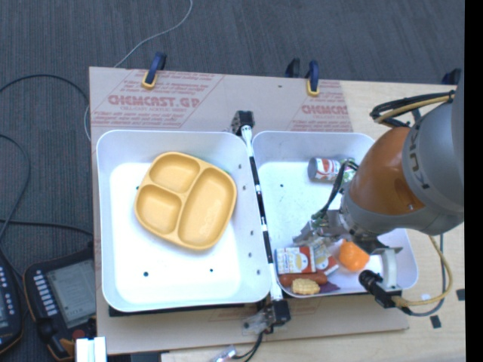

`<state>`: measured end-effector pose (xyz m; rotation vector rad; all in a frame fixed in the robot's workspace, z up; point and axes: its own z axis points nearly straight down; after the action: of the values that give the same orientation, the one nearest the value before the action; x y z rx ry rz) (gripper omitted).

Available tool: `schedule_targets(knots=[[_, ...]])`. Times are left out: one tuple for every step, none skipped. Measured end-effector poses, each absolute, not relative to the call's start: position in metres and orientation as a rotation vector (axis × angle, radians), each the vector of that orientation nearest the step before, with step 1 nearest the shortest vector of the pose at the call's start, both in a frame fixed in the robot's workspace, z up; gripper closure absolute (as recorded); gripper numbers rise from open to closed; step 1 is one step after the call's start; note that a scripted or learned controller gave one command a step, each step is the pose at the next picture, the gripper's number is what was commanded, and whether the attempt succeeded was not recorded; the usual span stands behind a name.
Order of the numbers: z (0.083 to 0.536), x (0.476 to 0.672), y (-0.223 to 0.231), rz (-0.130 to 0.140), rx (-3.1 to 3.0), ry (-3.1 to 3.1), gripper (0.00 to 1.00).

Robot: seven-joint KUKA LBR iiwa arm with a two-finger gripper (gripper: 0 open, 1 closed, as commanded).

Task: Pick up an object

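The right bin [281, 178] holds a small red and white can [324, 169] lying on its side near the far wall. In the near corner a red and white carton [294, 260], an orange fruit [353, 256] and a tan biscuit [306, 286] are crowded together. My gripper [318, 232] hangs low over that cluster, just above the carton's far edge and left of the orange fruit. The orange-banded wrist [385, 179] hides most of the bin's right side.
A yellow three-part plate [186, 199] lies in the left bin [121, 225]. A black-tipped divider rail [256, 194] runs between the bins. Blue clamps [157, 65] hold the board at the back, and cables trail along the arm at the bench's right edge.
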<state>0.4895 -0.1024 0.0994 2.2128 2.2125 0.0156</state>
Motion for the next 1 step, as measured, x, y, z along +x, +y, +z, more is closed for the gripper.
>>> schedule_targets(knots=[[0.2328,0.5796,-0.0634,0.002,2.219,2.22,1.0]])
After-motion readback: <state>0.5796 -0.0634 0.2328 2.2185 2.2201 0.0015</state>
